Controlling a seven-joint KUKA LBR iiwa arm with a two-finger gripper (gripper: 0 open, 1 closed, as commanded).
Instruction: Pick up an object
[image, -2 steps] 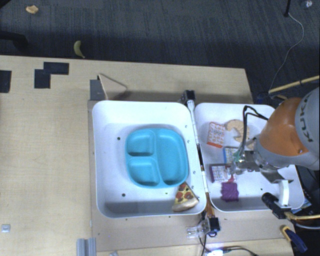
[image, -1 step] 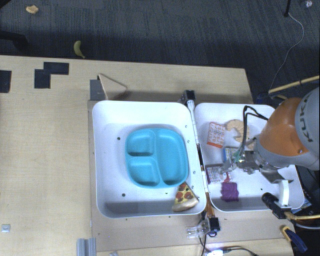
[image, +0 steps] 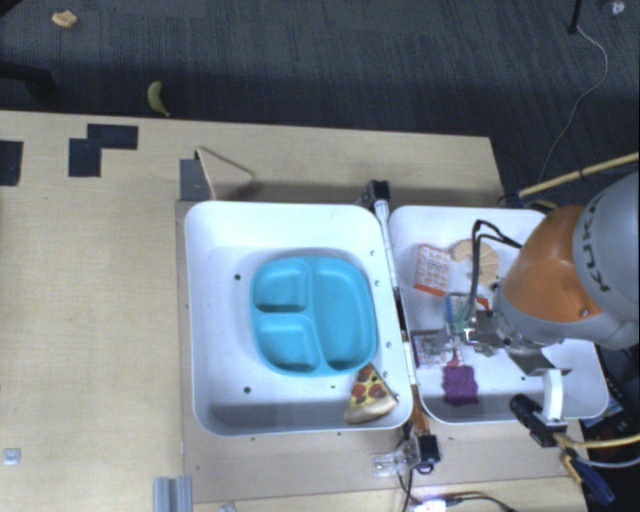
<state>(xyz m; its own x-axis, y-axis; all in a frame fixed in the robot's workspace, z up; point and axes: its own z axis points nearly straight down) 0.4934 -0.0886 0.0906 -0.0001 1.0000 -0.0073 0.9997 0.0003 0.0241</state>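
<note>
Claw (image: 462, 345) over right white bin (image: 590, 400), just above purple block (image: 460, 384); can't tell its state. Blue divided plastic tray (image: 310, 315) and pizza-slice toy (image: 370, 395) sit in left bin (image: 215, 300).

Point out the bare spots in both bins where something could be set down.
Left bin: white floor left of the blue tray and along the top wall. Its lower right corner holds the pizza slice. Right bin: crowded, with the purple block, packets and the arm.
</note>
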